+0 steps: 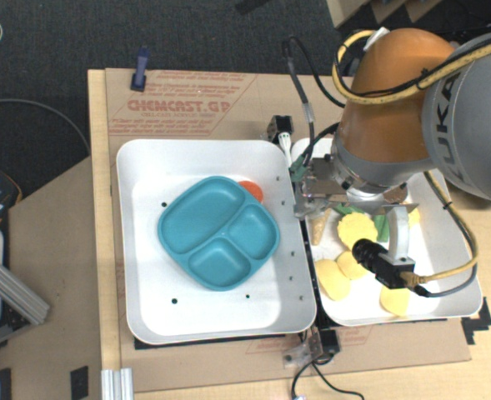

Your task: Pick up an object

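At the near end of the right bin (449,307), small yellow pieces (335,278) are lying close together. They are being judged light, stiff and smooth, best pinched across a narrow edge. Just beyond, the gripper (328,215) is being held low over them; whether it is spread or pressed together cannot be told. In the left bin (145,290) a blue divided plate (218,232) is lying.

The arm (478,115) is a fat grey tube with white lettering, then a rounded orange band (395,90). Yellow and black cables (343,63) loop beside it, above a grey metal gripper (328,207).
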{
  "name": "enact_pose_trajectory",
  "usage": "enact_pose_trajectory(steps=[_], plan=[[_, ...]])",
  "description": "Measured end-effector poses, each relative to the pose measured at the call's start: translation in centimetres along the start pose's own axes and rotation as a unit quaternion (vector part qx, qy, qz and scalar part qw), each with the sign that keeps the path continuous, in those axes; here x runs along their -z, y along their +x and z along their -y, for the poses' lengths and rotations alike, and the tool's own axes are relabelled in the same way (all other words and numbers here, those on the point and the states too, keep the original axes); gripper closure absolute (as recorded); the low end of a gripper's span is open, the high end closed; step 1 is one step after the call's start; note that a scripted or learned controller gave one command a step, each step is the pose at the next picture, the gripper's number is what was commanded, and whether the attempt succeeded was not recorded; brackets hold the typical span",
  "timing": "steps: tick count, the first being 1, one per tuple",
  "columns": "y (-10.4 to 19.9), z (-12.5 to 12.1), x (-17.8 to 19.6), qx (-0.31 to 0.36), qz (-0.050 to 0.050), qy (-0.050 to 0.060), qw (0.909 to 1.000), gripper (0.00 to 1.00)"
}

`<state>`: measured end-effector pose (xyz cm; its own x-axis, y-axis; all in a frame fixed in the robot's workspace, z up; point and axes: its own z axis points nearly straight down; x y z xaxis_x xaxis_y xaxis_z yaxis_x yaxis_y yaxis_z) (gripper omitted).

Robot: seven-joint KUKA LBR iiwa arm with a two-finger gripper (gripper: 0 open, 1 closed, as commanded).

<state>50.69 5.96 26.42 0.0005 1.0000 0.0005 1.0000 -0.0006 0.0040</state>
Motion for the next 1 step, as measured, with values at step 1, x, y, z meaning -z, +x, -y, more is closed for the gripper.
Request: enact_pose_trajectory(steps=[1], plan=[[1.95, 2.67, 12.61, 0.002, -0.002, -0.006, 1.0, 1.0]])
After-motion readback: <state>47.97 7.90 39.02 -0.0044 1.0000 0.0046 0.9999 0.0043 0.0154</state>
